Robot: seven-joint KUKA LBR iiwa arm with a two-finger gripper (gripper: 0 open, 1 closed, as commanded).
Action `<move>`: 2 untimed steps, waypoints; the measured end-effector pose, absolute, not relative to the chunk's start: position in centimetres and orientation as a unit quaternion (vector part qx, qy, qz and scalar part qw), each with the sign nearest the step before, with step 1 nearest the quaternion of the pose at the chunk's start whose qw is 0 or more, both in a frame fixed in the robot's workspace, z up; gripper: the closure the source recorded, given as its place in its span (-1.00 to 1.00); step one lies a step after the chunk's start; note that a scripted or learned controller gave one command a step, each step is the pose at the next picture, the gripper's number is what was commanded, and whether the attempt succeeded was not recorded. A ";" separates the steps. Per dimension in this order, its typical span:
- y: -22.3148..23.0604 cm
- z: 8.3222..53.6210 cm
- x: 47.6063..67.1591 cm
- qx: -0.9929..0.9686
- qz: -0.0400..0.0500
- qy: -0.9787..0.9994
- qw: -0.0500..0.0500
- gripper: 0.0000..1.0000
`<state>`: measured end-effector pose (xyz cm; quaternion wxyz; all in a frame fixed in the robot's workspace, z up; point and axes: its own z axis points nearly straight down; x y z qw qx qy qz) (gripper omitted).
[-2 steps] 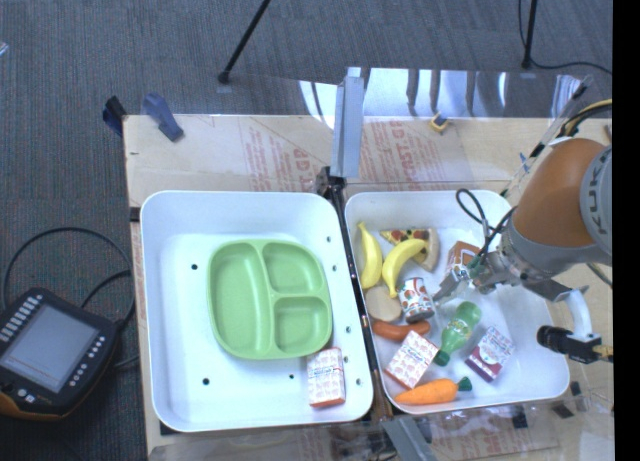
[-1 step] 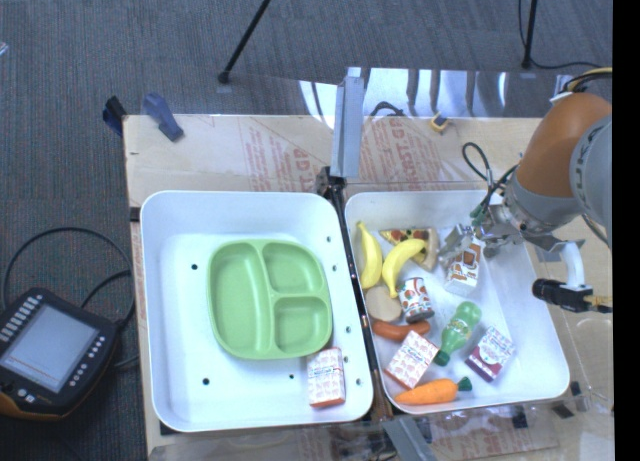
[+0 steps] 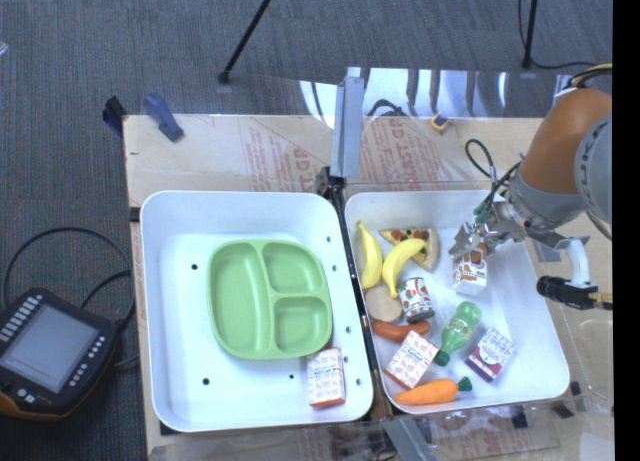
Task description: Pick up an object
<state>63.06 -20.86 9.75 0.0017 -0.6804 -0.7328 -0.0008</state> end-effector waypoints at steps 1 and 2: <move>-20.9 10.7 63.1 -0.681 -0.001 -0.733 0.003 1.00; -21.2 20.1 57.6 -0.677 0.000 -0.736 0.001 1.00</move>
